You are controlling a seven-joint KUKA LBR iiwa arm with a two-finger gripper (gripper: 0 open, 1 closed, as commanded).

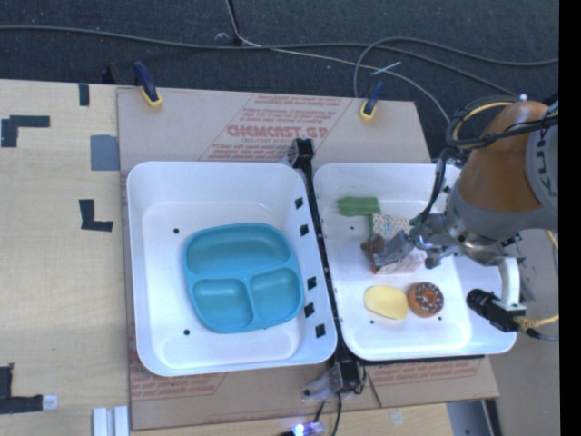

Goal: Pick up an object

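- Overhead, the grey arm with its orange band (504,166) reaches in from the right and hangs low over the right-hand shallow white bin (359,334).
- Its pincer (397,248) sits near the middle of that bin, right over a small brown-and-grey object (375,250) that is too blurred to name.
- Whether the pincer is spread or closed, and whether anything sits inside it, cannot be told from this angle.
- Candidates for the pick lie close by: a flat green block (359,206) toward the far side, a pale patterned square packet (392,222) just beside the pincer, a rounded yellow lump (386,302) and a brown ring-shaped doughnut toy (424,298) toward the near wall.
- A light-blue plastic divided plate (243,275) rests in the left-hand white bin (150,243), well apart from the action.
- Both bins stand on a cardboard sheet (272,125) clamped to the wooden table (45,271).
- By the look of it, the step in hand is the grasp itself; the next move calls for a firm close on one item and a straight lift clear of its neighbours.
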